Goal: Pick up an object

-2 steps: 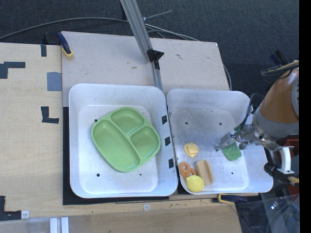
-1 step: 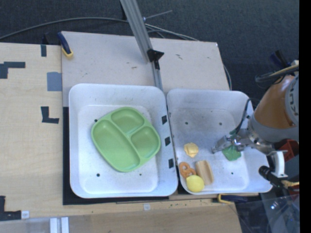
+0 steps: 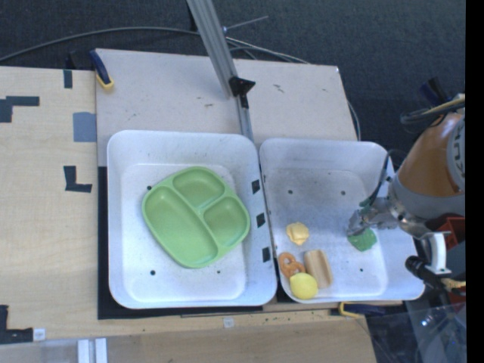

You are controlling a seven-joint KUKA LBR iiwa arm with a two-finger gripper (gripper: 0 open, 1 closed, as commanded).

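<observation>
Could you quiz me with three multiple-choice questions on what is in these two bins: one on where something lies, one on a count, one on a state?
1. Where does the green divided plate lie?
A. In the left bin
B. In the right bin
C. On the wooden bench

2. How many small things lie in the right bin's near-left corner?
A. Two
B. Four
C. Seven

3. How does the gripper stand to the small green thing?
A. High above the left bin
B. Down in the right bin, right at it
C. Outside both bins

Answers: 1 A, the plate fills the left bin's floor. 2 B, a yellow piece, an orange ring, a tan bun and a yellow ball. 3 B, its tip meets the green thing near the right wall.
</observation>
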